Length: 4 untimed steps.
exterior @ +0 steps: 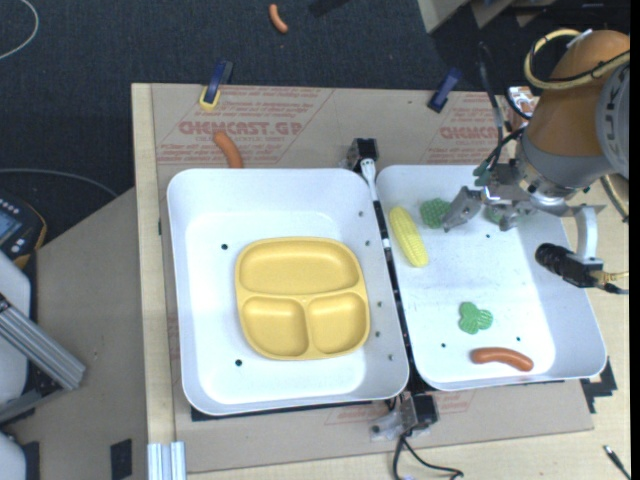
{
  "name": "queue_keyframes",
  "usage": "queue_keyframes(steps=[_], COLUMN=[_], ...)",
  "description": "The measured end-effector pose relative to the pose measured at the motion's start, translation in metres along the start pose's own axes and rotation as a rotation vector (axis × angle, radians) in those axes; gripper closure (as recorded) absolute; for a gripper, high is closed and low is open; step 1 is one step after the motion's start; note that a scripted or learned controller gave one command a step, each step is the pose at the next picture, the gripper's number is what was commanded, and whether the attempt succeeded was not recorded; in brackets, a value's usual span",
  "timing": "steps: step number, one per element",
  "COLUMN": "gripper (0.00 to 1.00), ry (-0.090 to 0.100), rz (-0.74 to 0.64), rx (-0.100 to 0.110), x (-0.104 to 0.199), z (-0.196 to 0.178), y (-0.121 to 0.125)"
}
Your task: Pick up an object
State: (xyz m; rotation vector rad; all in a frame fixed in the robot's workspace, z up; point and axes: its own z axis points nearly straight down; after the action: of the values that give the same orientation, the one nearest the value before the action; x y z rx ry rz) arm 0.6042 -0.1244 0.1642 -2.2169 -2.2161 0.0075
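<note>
Green broccoli (435,211) just left of fingers (464,209) | spread open, holding nothing

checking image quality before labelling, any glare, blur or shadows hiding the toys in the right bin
Camera view: lighting even and soft, the white right bin bright but not washed out; corn, green toy and sausage sharp with faint shadows. The claw looks slightly soft, and partly overlaps a second green piece.
</note>
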Motion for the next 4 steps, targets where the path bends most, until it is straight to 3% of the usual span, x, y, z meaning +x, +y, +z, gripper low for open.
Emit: queue_keyframes(steps=[1, 2, 3, 4], gripper=[0.00, 0.00, 1.00, 1.00], ry=[0.001, 0.000, -0.001, -0.004], rz=[0.000, -0.001, 0.001, 0.000], rx=[-0.001, -0.004, -0.007, -0.015], x=[0.008, 0.009, 0.008, -0.002], z=[0.060, 0.081, 0.069, 0.016], y=[-0.005, -0.005, -0.004, -0.001])
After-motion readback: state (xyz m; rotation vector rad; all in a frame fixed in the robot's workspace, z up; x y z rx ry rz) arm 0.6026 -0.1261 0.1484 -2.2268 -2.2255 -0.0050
